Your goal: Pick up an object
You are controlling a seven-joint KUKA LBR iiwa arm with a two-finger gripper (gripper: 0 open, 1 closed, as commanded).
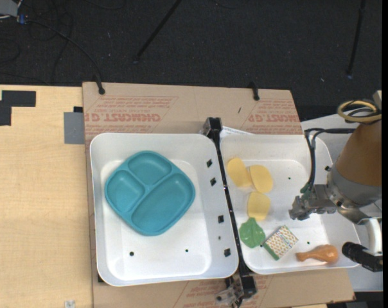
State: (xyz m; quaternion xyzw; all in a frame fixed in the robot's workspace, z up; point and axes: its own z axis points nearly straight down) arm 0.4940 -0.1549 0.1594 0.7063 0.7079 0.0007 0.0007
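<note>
Two white bins side by side on bench, per my remote check. Left bin: one teal divided plate, lying flat, approx centre. Right bin: three yellow pieces clustered nr the divider; green piece just below them; patterned packet beside green piece; orange drumstick-shaped item nr front edge, rt of packet. Gripper was low over right bin's rt side, apart from all items, nothing visibly in it. Open vs closed: I couldn't tell.
</note>
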